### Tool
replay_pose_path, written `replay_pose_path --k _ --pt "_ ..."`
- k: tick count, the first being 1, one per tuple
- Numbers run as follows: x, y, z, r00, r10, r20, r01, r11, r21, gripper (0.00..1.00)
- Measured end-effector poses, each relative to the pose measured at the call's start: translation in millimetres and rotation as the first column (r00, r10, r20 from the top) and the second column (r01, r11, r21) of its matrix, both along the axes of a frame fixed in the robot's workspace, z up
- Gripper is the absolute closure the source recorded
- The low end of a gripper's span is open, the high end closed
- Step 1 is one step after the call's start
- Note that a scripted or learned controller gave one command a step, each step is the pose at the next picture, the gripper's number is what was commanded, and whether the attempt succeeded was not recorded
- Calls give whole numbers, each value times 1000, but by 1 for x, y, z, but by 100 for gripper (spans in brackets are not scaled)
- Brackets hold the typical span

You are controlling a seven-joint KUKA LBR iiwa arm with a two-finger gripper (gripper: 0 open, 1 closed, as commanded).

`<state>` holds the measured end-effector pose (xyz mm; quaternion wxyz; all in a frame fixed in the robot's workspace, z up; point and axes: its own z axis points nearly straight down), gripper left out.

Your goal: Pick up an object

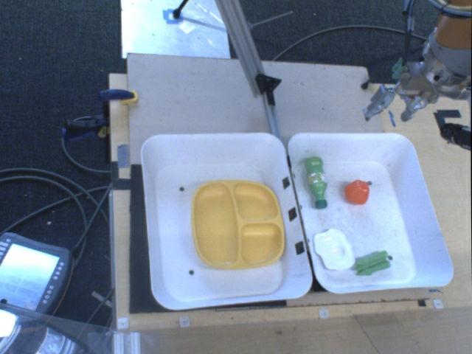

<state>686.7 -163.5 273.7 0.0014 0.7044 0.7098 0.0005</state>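
Bins, two, white and shallow, side by side. Left bin (158, 198): one yellow divided tray (237, 223), lying flat; its low, broad rim would likely defeat a two-finger pinch. Right bin (420, 198): green bottle (316, 182) lying on its side at the far left, liable to roll if nudged; red pepper (357, 192) near the middle, rounded, may squirt from the fingers; white dish (334, 248) and green pod (372, 262) near side, almost touching, so a descent there risks catching both. Gripper (394, 108): at far right, raised over the bench beyond the right bin, fingers spread apart, holding nothing. No object yet chosen, by appearances.
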Motion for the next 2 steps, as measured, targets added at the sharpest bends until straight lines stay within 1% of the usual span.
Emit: replay_pose_path --k 1,2 --pt "0 0 0 1000 1 -1 -1 1000 -1 0" --pt "6 -5 -59 1000 -2 -5 2 1000 0 0"
